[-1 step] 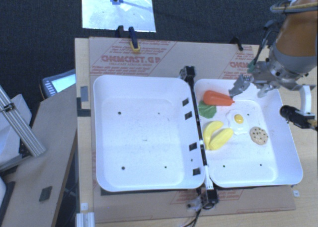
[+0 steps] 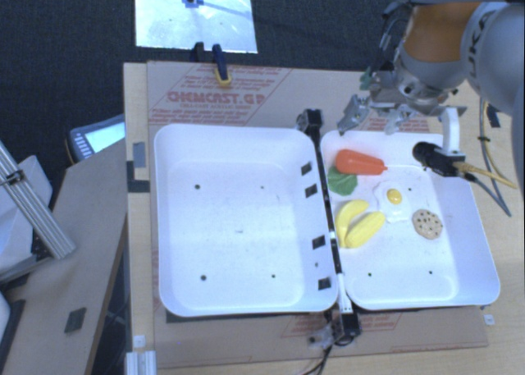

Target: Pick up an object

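The right bin (image 2: 459,283) holds several toy foods. An orange carrot (image 2: 361,162) lies near its far left corner with a green leaf piece (image 2: 341,181) beside it. Below them are a yellow banana (image 2: 359,223), a fried egg (image 2: 394,198) and a round cookie (image 2: 426,223). My gripper (image 2: 375,120) hangs over the bin's far rim, just behind and above the carrot. It is open, its fingers (image 2: 351,116) spread apart with nothing between them.
The left bin (image 2: 238,226) sits beside the right one, with black clips (image 2: 312,123) along the shared edge. A black fitting (image 2: 435,157) with a cable juts over the right bin's far right side. A yellow clamp (image 2: 220,66) stands behind the bins.
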You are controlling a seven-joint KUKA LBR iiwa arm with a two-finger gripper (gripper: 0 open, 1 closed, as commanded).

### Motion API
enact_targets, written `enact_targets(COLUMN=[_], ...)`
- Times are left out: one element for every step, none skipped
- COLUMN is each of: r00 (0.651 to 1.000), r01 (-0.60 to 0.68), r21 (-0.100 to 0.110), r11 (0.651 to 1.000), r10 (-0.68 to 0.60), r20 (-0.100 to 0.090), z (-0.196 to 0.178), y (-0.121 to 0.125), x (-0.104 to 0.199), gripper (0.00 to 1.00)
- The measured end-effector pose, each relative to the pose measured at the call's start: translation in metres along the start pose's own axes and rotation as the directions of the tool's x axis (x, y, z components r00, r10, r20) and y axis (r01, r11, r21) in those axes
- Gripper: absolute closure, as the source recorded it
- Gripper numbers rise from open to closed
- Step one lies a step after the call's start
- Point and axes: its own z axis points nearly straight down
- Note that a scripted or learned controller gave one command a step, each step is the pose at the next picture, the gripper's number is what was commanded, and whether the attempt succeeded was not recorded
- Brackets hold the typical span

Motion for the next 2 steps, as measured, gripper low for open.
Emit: enact_targets(r00=[1.000, 1.000], r01=[-0.005, -0.002], r21=[0.000, 0.005], r11=[1.000, 1.000], r10=[0.005, 0.002], r20=[0.001, -0.002], z=[-0.011, -0.037], y=[-0.002, -0.050], x=[-0.004, 0.049], gripper=[1.00, 1.00])
